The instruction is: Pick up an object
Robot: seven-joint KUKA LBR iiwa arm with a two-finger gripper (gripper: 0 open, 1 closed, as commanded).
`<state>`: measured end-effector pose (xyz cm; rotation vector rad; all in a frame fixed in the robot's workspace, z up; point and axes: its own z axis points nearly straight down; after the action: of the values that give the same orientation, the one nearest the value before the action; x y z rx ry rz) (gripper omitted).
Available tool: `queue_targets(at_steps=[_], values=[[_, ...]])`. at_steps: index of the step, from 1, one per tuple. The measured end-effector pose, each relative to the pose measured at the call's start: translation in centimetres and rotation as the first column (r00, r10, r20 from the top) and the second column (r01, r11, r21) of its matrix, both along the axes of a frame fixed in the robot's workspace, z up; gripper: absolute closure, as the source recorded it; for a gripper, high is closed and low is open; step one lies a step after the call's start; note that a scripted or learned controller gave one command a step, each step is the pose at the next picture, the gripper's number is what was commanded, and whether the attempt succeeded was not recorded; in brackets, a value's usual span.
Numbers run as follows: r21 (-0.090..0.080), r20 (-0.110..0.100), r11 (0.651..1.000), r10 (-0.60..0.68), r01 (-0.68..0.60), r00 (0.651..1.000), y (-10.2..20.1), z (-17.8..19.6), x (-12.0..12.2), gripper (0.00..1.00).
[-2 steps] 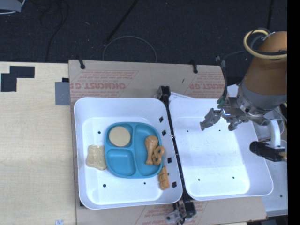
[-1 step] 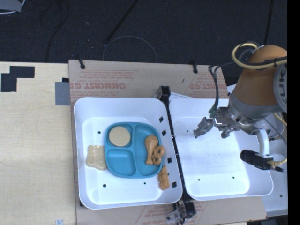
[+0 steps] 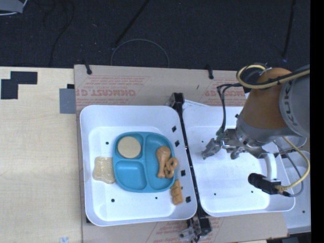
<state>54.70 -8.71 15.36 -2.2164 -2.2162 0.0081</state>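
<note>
Claw above right bin floor, near divider

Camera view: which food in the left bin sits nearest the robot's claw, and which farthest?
From the gripper over the right bin:
1. Twisted pretzel, right compartment of the blue tray.
2. Round cracker, the tray's upper left compartment.
3. Pale bread piece, left of the tray.

Blue tray in left bin; arm over right bin.
</note>
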Motion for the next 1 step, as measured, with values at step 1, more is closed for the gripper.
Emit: queue_targets(at_steps=[1], values=[[0.0, 0.0, 1.0, 0.0, 0.0, 1.0, -0.09, -4.92, -1.04, 0.0]])
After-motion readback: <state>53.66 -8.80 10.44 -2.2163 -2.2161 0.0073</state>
